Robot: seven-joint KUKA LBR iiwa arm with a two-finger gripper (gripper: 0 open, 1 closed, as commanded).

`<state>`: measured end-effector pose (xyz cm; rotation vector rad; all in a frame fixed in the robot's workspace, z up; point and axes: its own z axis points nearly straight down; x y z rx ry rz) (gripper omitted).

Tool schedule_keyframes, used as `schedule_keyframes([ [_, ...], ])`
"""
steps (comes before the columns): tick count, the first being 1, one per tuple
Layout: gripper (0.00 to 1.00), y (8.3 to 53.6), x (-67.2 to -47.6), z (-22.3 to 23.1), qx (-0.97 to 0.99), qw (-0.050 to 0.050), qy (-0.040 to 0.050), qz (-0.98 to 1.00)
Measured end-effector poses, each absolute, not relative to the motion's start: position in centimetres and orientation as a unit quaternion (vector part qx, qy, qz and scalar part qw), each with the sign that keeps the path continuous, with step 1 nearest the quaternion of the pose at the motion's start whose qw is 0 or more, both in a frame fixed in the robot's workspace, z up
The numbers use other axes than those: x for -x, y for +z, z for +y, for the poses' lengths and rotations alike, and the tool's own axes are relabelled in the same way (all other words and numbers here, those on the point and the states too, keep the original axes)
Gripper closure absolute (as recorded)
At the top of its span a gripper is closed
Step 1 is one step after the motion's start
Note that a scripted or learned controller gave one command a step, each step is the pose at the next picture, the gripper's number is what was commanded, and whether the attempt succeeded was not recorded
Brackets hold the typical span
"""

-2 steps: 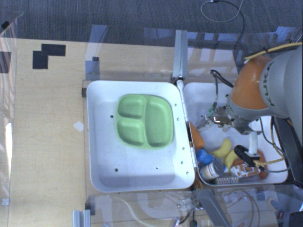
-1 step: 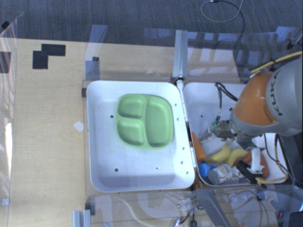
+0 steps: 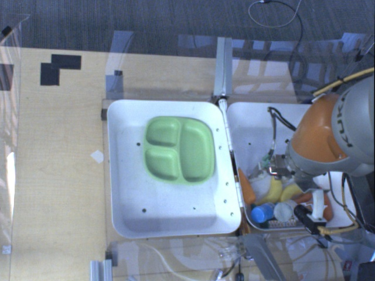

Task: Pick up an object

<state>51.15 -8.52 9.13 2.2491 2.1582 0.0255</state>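
1. The step in hand looks like the reach into the clutter: the arm (image 3: pixel 328 136) is bent low over the right bin (image 3: pixel 252 133), and nothing is visibly lifted yet

2. The task's candidates sit heaped in the near end of the right bin, all on the far side of the divider from the green tray (image 3: pixel 179 149): an orange carrot-like piece (image 3: pixel 246 189) against the wall nearest the tray, a yellow object (image 3: pixel 275 189) beyond it, a blue cap (image 3: pixel 262 213) and a clear bottle (image 3: pixel 284 211) nearer the camera

3. The gripper (image 3: pixel 275 167) hangs just above the yellow object, farther from the tray than the carrot-like piece; whether they touch I cannot tell

4. Whether its fingers are spread or closed I cannot tell; the wrist and cabling hide them

5. The arm enters from the side away from the tray, its orange band (image 3: pixel 316 134) over the bin's middle, wrist tilted down toward the pile

6. The next move, as I judge it, calls for a clean closure on one item, then a straight lift; the pieces touch one another, so a neighbour may drag or the hold may slip

7. The green tray lies alone in the left bin (image 3: pixel 126 174), well apart from the gripper
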Motion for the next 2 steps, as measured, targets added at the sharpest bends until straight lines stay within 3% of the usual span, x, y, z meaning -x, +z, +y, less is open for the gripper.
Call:
schedule_keyframes([
  [1, 1.00, 10.0, -51.3, -8.3, -0.720, 0.010, 0.0095, 0.694],
  [2, 1.00, 24.0, -53.1, -3.2, -0.721, 0.001, 0.0007, 0.693],
])
